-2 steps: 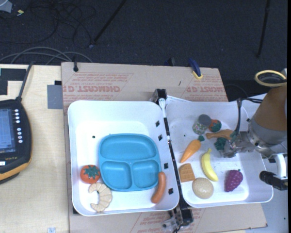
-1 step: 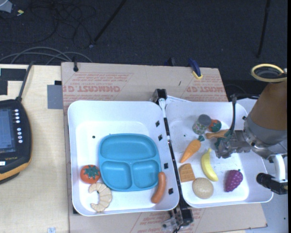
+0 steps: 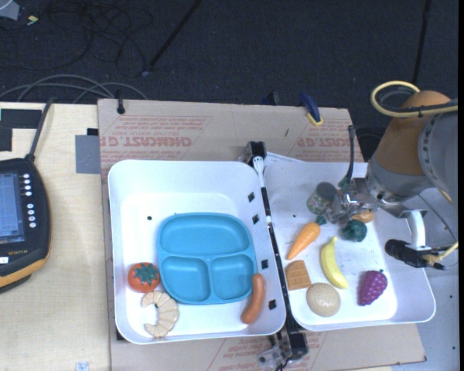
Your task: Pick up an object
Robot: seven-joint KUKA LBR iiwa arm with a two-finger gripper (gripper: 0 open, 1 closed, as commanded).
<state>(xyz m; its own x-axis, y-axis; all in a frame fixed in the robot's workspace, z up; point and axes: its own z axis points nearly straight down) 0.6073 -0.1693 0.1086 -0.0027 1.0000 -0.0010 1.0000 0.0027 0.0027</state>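
A: So, has the arm (image 3: 417,149) picked anything up yet?

B: Not that I can see; the hand (image 3: 346,203) is down low in the right bin (image 3: 417,300), near its far edge; whether it is apart or together, I cannot tell.

A: What is it close to?

B: A small dark green thing (image 3: 355,230) sits just beside it; the carrot (image 3: 303,239) and banana (image 3: 332,263) lie a bit nearer the middle; the egg (image 3: 323,299) and grapes (image 3: 373,286) are by the near edge.

A: And the left bin (image 3: 131,199)?

B: It has a blue plate (image 3: 205,256), a tomato (image 3: 143,277), a croissant (image 3: 160,314) and a sausage (image 3: 253,298); all still lying there.

A: So what is left?

B: I think the grab and the lift are both still to do.
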